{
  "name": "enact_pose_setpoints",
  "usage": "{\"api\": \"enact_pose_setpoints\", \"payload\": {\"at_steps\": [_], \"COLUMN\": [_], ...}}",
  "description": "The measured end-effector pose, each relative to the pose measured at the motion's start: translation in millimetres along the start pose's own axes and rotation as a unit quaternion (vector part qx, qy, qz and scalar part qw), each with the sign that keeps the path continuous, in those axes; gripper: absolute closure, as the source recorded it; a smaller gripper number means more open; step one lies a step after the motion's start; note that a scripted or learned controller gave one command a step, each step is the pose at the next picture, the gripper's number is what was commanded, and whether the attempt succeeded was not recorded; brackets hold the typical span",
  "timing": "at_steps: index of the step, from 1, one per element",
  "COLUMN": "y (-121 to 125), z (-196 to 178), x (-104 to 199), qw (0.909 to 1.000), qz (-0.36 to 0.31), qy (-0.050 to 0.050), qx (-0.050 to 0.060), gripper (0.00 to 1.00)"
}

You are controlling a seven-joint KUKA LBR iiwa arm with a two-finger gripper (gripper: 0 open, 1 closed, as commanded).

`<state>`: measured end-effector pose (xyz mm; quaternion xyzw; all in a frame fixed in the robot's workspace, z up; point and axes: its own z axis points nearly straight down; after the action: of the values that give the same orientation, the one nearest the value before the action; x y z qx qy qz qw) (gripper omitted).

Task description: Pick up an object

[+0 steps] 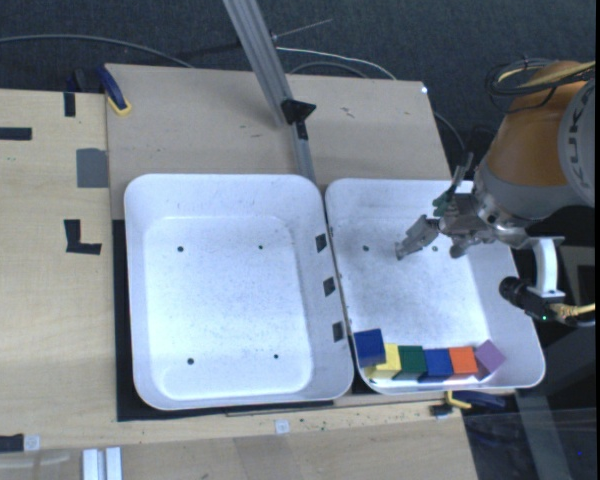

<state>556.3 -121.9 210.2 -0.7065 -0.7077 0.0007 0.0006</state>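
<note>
A row of small blocks lies along the front wall of the right bin (380, 208): a blue block (369, 345), a yellow one (384, 367), a green one (411, 359), a second blue one (438, 363), an orange one (463, 360) and a purple one (489, 355). My gripper (430, 249) hangs over the middle of the right bin, well behind the blocks. It is open, its two fingers spread, with nothing between them.
The left bin (140, 208) sits beside the right one, with a ridge and black clips (328, 286) between them. A slanted metal pole (265, 53) crosses the back of the bench. The arm's grey and orange body (540, 148) fills the right side.
</note>
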Motion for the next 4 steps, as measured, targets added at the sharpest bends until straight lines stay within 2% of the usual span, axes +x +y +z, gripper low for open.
{"api": "enact_pose_setpoints", "payload": {"at_steps": [1,2,3,4], "y": [10,-12,-26,-27], "z": [53,17,-16,-11], "x": [25,136,210,88], "qw": [1.0000,1.0000,1.0000,1.0000], "qz": [-0.001,-0.004,-0.004,0.005], "qy": [0.000,0.002,0.002,-0.002], "qx": [0.002,0.000,-0.001,0.000], "gripper": [0.00,0.00,0.00,0.00]}}
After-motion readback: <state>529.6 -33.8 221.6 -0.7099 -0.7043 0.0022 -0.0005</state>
